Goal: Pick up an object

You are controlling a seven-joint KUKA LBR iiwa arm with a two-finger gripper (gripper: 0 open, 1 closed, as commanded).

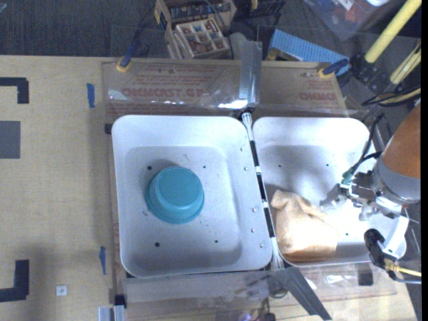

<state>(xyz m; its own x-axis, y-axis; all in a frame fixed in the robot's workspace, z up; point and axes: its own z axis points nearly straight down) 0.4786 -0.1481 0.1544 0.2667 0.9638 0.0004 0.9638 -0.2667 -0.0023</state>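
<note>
A blue round bowl (175,194) lies upside down in the middle of the left bin (134,134). A tan crumpled cloth-like object (302,227) rests at the front left of the right bin (307,136). My gripper (334,198) hangs low over the right bin, just right of the tan object's upper edge, reaching in from the right below the orange band (409,154). Nothing shows between its fingers.
A metal divider (257,179) runs between the two bins. Clear plastic sheeting and cardboard (180,89) lie behind the bins. Cables and wrist hardware (384,236) crowd the right bin's front right corner. Wooden benchtop (47,199) stretches to the left.
</note>
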